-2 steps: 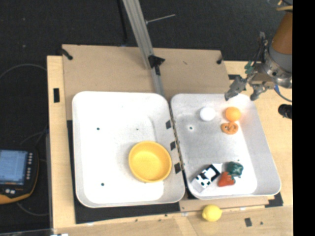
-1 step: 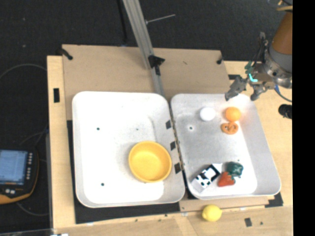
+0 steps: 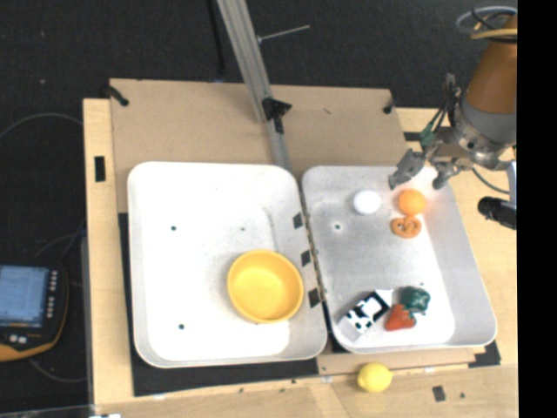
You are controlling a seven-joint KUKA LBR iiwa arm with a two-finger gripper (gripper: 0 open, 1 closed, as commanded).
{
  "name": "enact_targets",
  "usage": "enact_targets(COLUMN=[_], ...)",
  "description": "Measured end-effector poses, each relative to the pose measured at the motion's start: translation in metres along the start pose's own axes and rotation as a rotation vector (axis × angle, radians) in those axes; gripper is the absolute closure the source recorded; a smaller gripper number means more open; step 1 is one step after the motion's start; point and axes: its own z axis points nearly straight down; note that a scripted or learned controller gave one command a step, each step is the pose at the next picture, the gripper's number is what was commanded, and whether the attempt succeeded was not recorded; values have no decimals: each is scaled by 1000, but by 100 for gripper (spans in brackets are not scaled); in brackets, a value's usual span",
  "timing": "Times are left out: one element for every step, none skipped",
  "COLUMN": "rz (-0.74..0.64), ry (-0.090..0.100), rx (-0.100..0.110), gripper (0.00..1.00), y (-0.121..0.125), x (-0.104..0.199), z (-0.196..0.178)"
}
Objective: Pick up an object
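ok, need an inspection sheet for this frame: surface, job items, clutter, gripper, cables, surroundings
Surface: wooden bench bearing a left bin and a right bin, side by side.
Job items: in the right bin, white ball, orange ball, small orange piece, black-and-white block, red piece, dark green piece.
Clutter: yellow bowl in the left bin; yellow ball on the bench, outside the bins.
Gripper: gripper open, above the right bin's far edge, holding nothing.
Cables: cable on the floor at left.
Surroundings: handheld controller at left; metal pole.

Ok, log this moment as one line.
end effector open above orange ball | right bin | nothing held | yellow bowl in left bin
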Motion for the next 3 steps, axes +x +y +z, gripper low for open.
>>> enact_targets(rz=[1,2,2], ry=[1,7,5], rx=[2,9,2], gripper=[0,0,100], y=[-4,-6,-5], x=[-1,-2,-3], z=[63,105,92])
